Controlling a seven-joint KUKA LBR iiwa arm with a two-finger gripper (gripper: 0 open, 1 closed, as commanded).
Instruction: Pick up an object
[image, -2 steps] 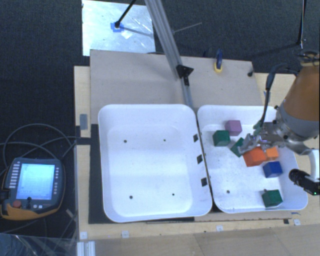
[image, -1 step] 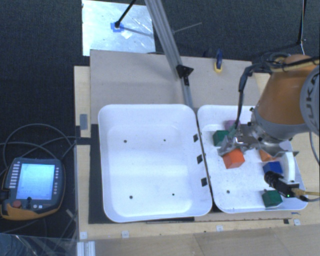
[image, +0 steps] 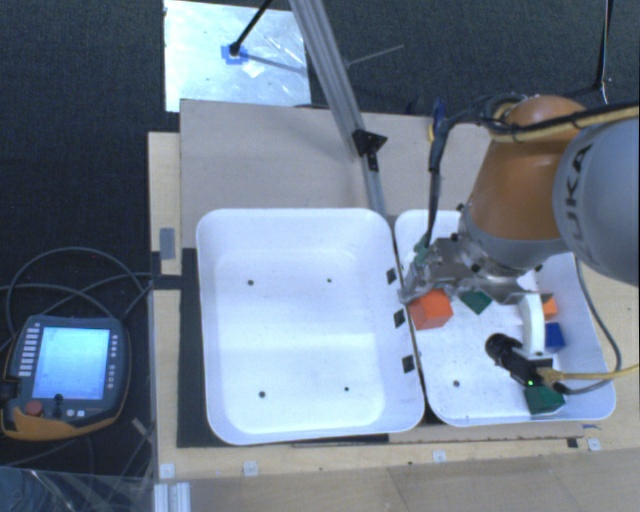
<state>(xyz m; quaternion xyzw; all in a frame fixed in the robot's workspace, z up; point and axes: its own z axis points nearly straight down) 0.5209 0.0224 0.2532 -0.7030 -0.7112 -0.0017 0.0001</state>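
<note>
My gripper (image: 437, 283) hangs over the right bin's (image: 470, 400) left side just above the orange block (image: 431, 310), grip state unreadable, so I should centre on that 1 block before closing.

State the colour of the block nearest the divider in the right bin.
Orange block, seen in the camera view, just under the hand.

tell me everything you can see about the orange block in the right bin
The orange block is a small, matte, boxy piece with flat faces and fairly sharp edges, its top lighter than its side. It lies in the right bin near that bin's left wall, just under the arm's tool. The tool's metal parts overlap its upper edge, so whether they touch or grip it cannot be told. A green block lies close on its right.
</note>
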